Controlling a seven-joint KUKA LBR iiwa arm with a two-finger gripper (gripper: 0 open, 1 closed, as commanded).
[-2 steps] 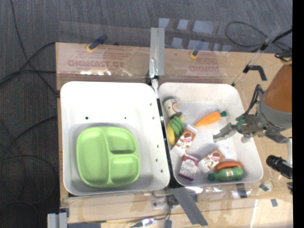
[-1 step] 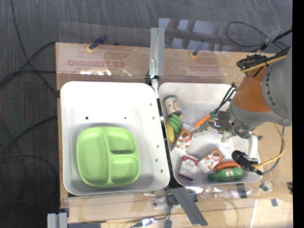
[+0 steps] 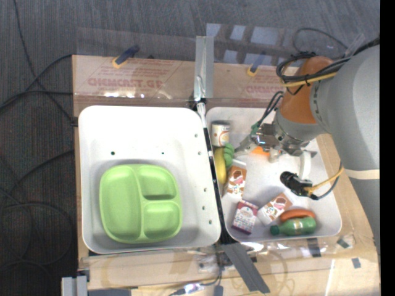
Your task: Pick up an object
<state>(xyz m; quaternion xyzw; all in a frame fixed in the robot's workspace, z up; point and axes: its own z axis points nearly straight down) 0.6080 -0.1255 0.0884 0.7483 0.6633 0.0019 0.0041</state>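
A: Objects, that is the goal: the green bottle (image 3: 295, 227) lies at the right bin's (image 3: 327, 193) near edge, cartons beside it.

B: Our hand (image 3: 266, 139) hangs over that bin's far side, presumably searching for a target; whether it is released or clenched, we cannot tell.

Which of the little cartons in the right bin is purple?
The purple carton lies at the near edge of the right bin, left of the white-and-red carton. A brown carton sits farther up, beside the banana.
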